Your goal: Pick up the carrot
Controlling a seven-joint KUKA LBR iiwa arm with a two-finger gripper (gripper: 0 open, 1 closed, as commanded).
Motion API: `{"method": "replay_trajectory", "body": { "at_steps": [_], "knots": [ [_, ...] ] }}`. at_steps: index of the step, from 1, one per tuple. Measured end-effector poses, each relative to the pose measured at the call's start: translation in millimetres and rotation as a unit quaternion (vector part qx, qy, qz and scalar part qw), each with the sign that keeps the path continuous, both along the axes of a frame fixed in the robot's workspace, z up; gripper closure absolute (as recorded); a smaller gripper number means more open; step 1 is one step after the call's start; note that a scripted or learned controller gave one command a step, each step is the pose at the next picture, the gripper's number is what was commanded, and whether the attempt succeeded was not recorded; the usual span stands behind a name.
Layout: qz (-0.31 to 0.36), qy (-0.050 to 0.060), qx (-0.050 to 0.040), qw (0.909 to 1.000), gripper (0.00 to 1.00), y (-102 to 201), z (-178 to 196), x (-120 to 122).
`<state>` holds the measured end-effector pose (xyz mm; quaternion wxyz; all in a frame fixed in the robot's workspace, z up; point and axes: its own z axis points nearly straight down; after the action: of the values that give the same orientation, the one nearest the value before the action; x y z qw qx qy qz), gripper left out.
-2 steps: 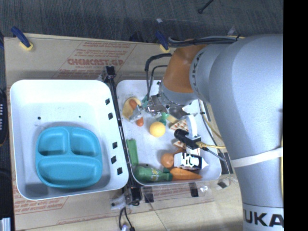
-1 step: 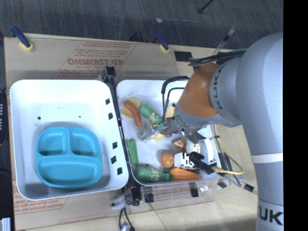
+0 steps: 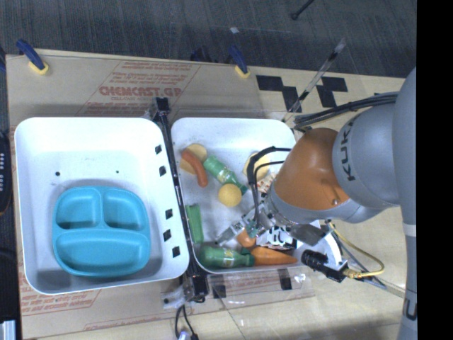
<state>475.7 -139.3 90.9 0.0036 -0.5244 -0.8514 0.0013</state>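
Observation:
The carrot lies along the near wall of the right bin, its orange body pointing right. Just to its upper left sits a second small orange piece. My gripper hangs low over that spot, directly above the carrot's left end, under the orange wrist band. The arm covers much of the bin's right half. I see nothing lifted off the bin floor.
In the right bin are a yellow ball-like fruit, a green bottle, an orange sausage-like piece, a green stick and a green cucumber beside the carrot. A blue divided plate lies in the left bin.

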Motion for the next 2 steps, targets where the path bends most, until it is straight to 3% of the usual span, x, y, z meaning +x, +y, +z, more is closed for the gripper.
{"method": "replay_trajectory", "body": {
  "at_steps": [1,2],
  "knots": [
    [0.005,0.001,0.0003,1.0,1.0,0,10,1],
    [0.03,-0.005,0.0005,0.9995,1.0,100,104,15]
  ]
}}
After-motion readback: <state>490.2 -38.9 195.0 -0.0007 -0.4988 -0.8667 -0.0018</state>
